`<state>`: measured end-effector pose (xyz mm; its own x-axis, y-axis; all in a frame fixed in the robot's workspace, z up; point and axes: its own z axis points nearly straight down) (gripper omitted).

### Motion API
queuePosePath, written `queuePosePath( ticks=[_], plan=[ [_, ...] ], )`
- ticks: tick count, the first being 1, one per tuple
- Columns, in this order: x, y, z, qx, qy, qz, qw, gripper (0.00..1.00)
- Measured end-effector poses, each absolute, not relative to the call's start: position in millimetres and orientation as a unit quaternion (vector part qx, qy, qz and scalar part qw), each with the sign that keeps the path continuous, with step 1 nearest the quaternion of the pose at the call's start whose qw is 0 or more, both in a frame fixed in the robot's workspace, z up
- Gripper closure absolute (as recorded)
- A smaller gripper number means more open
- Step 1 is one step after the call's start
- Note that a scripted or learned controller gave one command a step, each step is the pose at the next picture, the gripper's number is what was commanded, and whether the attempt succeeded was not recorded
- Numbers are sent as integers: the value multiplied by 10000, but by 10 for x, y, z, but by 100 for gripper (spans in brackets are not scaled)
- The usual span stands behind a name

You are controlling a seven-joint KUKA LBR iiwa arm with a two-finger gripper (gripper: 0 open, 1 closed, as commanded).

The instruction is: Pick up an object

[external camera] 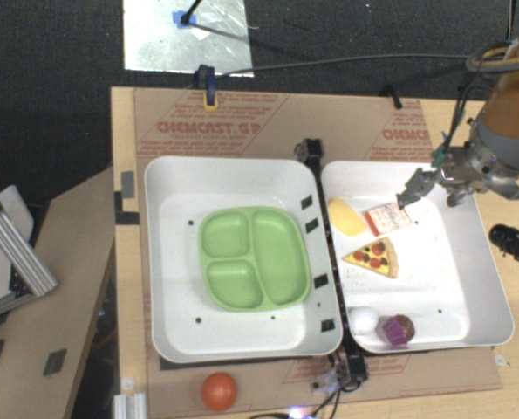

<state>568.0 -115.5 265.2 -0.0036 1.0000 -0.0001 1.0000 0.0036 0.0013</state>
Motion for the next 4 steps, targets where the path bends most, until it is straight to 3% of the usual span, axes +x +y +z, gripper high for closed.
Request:
queuePosePath(
  ticks=[3, 4],
  plan=[
    [5691, -1256, 1026, 7069, 7073, -8, -14, 0],
    [5709, -1262, 1169, 7071, 7071, 9, 13, 100]
  ],
)
